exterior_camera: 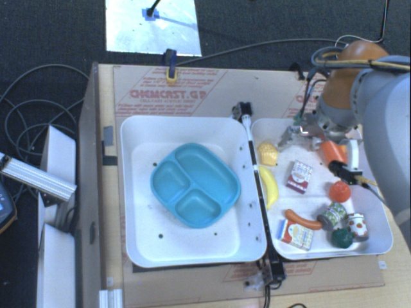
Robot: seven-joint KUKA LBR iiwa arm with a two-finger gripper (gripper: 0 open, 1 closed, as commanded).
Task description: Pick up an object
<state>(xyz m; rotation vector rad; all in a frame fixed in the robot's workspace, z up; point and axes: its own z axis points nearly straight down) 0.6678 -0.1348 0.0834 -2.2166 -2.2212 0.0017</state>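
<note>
My gripper (301, 138) hangs over the back of the right bin (379, 246), and its two fingers look spread with nothing between them. Below it lie several toy foods. A pale yellow lump (268, 153) sits to its left by the bin wall, with a banana (268, 186) in front of that. A red and white carton (299, 176) lies just in front of the gripper. An orange piece (334, 151) lies to its right, and a red tomato (340, 191) sits nearer the front.
The right bin's front holds a sausage (303, 220), a small picture box (297, 236), a can (332, 215), a green piece (342, 238) and a little bottle (357, 224). A blue divided plate (194, 183) lies in the left bin (138, 172). The arm's grey body (385, 120) overhangs the right side.
</note>
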